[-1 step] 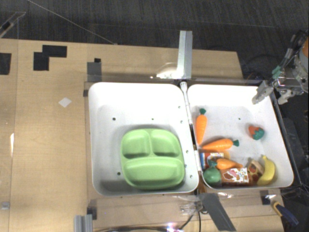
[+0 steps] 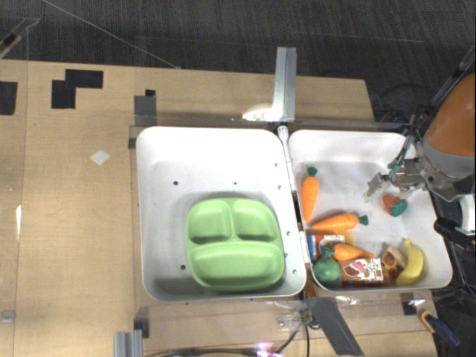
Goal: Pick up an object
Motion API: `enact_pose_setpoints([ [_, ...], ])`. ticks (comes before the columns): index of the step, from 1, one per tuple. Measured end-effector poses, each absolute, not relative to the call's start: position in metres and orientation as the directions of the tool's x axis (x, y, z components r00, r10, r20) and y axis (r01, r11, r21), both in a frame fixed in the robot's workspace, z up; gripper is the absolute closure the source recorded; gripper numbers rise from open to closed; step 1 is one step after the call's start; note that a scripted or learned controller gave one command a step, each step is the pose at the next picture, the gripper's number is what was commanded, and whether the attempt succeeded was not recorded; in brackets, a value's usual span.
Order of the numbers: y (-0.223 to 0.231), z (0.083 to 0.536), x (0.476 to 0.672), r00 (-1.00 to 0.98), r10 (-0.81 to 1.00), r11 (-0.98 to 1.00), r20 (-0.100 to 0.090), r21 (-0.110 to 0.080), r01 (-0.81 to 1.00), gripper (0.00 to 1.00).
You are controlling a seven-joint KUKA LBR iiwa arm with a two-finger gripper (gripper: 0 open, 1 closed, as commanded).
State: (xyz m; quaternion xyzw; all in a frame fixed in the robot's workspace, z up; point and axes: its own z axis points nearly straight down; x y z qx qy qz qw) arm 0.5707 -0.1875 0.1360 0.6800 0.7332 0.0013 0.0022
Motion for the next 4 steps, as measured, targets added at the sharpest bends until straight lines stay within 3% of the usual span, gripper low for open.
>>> enact_pose_setpoints([
  [1, -0.205, 0.126, 0.56, -0.078, 0.997, 0.078, -0.002, 0.007, 0.997, 0.0],
  [2, -0.205, 0.139, 0.516, -0.006, 1.0, 0.006, -0.001, 0.004, 1.0, 0.0],
  [3, -0.204, 0.11, 0.577, 0.032, 0.999, -0.032, -0.001, 0.005, 0.999, 0.0],
  [4, -0.14, 0.092, 0.57, -0.046, 0.999, 0.046, -0.003, 0.017, 0.999, 0.0],
])
